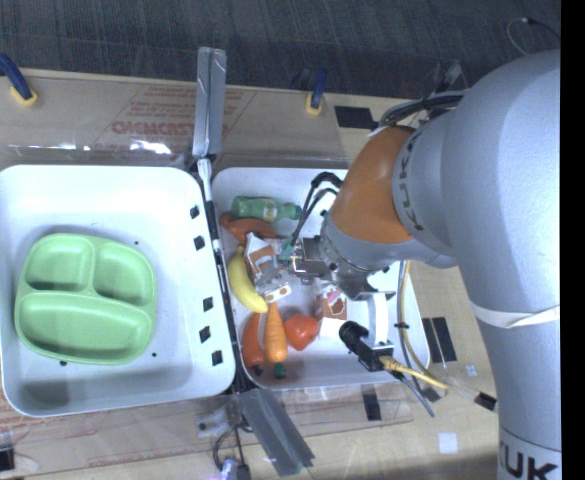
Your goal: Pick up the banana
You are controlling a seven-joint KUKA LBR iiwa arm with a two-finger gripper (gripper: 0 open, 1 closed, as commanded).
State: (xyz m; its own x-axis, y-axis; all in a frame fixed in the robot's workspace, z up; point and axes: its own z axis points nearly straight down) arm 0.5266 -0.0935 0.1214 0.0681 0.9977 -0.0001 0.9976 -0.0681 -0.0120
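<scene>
Grey arm (pixel 492 198) hides end effector (pixel 290 268), grip unreadable, beside banana (pixel 242 283).

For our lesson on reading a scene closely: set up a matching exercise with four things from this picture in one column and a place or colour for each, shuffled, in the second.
Column one:
1. banana
2. divided plate
3. carrot
4. green bottle

Column two:
A. alone in the left bin
B. near the top of the right bin, lying on its side
C. yellow, along the right bin's left wall
D. orange, near the right bin's bottom edge, below the banana

Pairs: 1-C, 2-A, 3-D, 4-B
</scene>
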